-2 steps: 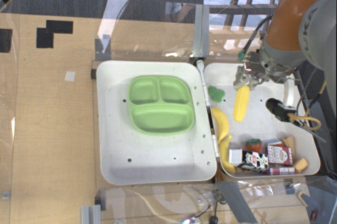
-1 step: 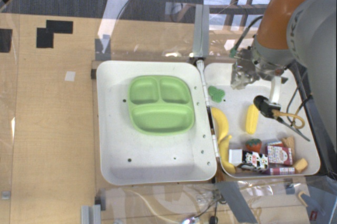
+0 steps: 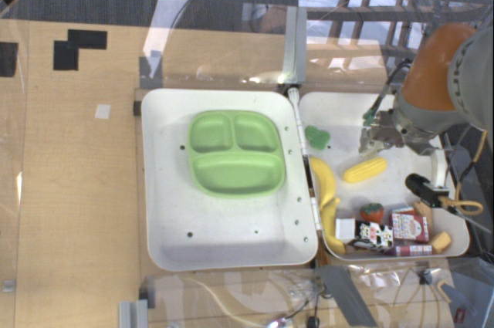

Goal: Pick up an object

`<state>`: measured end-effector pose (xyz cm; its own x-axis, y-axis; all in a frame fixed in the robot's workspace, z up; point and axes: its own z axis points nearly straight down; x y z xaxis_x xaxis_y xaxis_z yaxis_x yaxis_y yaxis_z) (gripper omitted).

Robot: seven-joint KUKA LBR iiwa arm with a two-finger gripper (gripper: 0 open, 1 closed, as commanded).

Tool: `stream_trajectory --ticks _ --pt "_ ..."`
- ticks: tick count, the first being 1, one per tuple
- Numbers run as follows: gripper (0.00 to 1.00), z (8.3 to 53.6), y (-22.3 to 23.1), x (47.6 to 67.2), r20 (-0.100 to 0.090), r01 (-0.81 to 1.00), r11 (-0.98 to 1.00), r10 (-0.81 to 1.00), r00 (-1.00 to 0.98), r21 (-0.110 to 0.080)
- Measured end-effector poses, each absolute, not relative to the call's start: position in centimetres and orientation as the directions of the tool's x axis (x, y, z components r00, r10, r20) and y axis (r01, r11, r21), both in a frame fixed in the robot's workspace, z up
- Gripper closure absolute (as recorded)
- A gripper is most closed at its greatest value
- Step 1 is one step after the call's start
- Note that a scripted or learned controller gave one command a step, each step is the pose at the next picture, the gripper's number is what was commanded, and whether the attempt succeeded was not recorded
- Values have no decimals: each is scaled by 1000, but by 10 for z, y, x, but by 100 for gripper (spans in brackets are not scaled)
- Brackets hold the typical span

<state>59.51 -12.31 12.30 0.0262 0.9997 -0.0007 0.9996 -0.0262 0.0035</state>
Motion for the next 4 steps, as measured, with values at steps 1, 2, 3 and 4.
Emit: stream_trajectory --ticks 1,2,3,4 --pt "0 123 -123 595 0 1000 -27 1000 27 4" --pt "0 178 -119 586 0 998 -55 998 55 6" --pt "0 91 -137 572 -2 999 37 999 -37 15" --pt "100 103 -134 574 0 999 38 999 -38 21"
